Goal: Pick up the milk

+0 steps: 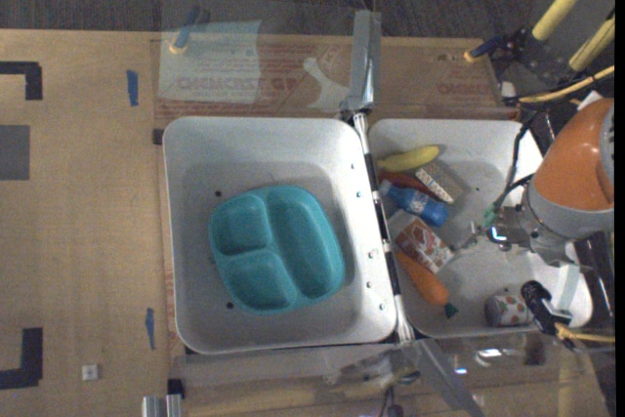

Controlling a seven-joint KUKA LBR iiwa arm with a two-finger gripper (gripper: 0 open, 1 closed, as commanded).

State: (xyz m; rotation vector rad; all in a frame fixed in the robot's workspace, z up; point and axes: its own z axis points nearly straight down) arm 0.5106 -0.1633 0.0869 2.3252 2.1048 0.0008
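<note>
Bench (78,239) of pale wood with blue tape marks, dark carpet beyond; jaws' (495,231) state impossible to tell.

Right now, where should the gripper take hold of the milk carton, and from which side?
Probably across the narrow width of the milk carton, from straight above: it lies flat and slanted, with the carrot close along its lower side and the blue bottle just above.

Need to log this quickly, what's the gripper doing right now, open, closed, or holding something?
Gripper: over the right bin, beside the milk; open or closed cannot be told, and nothing is seen held in it.
</note>
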